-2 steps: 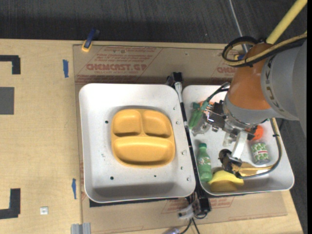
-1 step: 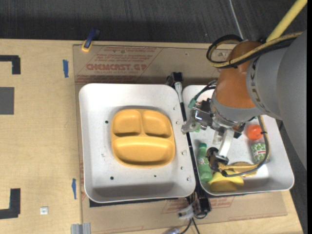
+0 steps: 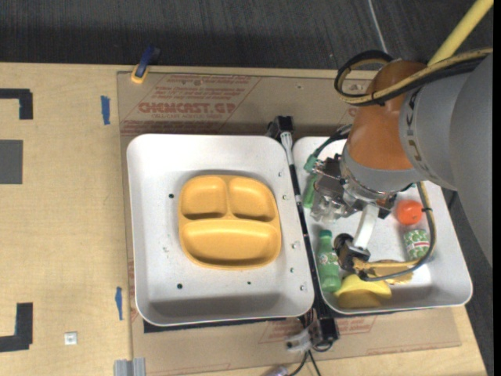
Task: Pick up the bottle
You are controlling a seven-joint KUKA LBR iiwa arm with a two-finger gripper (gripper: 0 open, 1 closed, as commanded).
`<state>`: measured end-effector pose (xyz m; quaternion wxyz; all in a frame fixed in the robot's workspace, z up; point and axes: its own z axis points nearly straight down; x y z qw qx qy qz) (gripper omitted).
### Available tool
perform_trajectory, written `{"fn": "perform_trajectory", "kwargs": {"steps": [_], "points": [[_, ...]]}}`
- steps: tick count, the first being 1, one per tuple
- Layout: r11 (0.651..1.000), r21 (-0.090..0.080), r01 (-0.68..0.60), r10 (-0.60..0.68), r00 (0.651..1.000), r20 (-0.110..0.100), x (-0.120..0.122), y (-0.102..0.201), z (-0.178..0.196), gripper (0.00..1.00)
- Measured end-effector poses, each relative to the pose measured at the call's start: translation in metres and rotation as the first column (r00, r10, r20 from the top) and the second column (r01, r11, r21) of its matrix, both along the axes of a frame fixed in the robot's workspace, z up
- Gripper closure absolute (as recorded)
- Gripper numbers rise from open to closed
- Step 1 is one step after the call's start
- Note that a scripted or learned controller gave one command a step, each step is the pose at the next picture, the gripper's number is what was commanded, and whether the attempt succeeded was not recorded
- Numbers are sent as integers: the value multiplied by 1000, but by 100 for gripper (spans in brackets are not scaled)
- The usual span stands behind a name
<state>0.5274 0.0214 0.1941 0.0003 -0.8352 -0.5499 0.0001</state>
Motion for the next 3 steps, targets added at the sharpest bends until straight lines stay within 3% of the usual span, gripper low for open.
{"fn": "perform_trajectory", "kwargs": {"steps": [1, 2, 3], "points": [[960, 2, -279, 279, 960, -3, -45, 1, -10, 100], [961, 1, -278, 278, 961, 0, -44, 2, 0, 100], [785, 2, -620, 620, 785, -1, -48, -1, -10, 100]]}}
